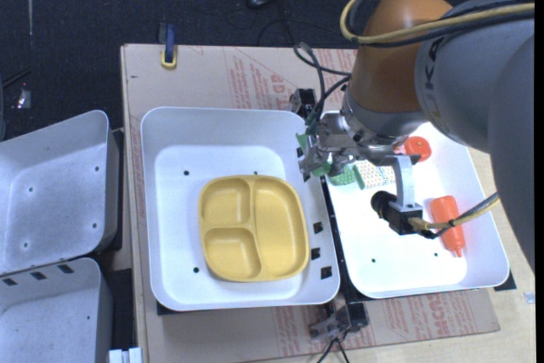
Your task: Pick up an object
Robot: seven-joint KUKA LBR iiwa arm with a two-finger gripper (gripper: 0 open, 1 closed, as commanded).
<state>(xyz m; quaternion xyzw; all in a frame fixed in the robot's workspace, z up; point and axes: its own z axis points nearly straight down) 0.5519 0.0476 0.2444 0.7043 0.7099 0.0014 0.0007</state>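
My gripper (334,159) hangs low over the far left corner of the right bin (425,272), with the grey arm and its orange band above it. Directly beneath it lie a green item (344,178) and a white speckled item (376,176), both partly hidden by the wrist. An orange bottle-shaped object (448,223) lies on the right side of that bin. A smaller orange-red piece (416,148) sits near the bin's far edge. I see nothing that is plainly between the fingers.
The left bin (170,183) holds a yellow divided plate (253,227) at its middle. A blue clamp (169,47) stands at the bench's far left corner. Grey trays (51,183) lie off the bench to the left.
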